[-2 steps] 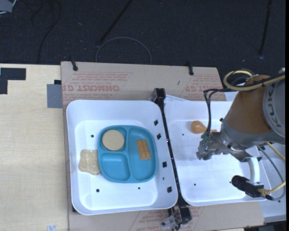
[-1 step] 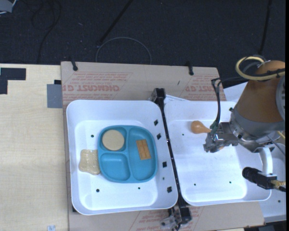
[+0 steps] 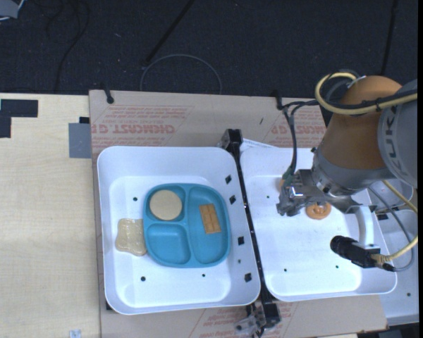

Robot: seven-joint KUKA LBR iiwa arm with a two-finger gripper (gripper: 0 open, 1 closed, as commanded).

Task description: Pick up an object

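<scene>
My gripper (image 3: 291,203) hangs low over the right bin (image 3: 296,273), near its upper middle, under the grey and orange arm. A small orange-brown ring-shaped item (image 3: 318,210) lies on the bin floor just right of the gripper, partly covered by the wrist. In the left bin (image 3: 127,287) a blue divided tray (image 3: 176,248) holds a round tan biscuit (image 3: 165,204) and a rectangular brown cracker (image 3: 210,219). A pale yellow lumpy piece (image 3: 130,236) rests against the tray's left edge.
A black divider (image 3: 241,217) runs between the two bins. The arm's body covers the right bin's upper right part. Brown cardboard (image 3: 169,122) lies under both bins, and the wooden bench (image 3: 35,224) stretches to the left.
</scene>
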